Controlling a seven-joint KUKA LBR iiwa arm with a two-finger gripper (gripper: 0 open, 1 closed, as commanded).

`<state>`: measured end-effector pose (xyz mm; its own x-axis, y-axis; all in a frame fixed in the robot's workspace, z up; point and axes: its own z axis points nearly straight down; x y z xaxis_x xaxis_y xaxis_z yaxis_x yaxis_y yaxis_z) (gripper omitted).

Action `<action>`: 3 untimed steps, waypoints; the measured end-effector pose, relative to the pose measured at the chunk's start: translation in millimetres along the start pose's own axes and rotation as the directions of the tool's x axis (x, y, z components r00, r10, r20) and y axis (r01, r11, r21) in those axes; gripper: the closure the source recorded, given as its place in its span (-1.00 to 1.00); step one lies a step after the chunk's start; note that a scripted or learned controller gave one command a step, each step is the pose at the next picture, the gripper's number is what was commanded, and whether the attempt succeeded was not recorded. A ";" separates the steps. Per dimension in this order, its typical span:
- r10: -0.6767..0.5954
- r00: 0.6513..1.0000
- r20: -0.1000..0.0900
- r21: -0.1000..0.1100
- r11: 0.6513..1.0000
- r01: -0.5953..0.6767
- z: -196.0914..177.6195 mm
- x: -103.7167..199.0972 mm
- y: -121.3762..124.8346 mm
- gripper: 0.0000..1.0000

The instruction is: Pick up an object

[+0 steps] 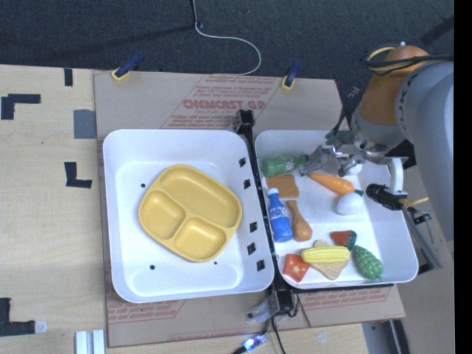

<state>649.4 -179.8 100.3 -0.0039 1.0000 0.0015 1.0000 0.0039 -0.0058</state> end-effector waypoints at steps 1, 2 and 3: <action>0.000 1.000 0.001 -0.002 1.000 0.000 16.7 2.2 0.2 -1.00; -0.001 1.000 0.003 -0.006 1.000 0.001 5.2 2.4 1.1 1.00; 0.002 1.000 0.002 -0.009 1.000 -0.002 -41.1 -4.3 2.2 1.00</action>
<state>651.8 -184.1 141.4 -0.0021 1.0000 -0.0009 1.0000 0.0021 0.0029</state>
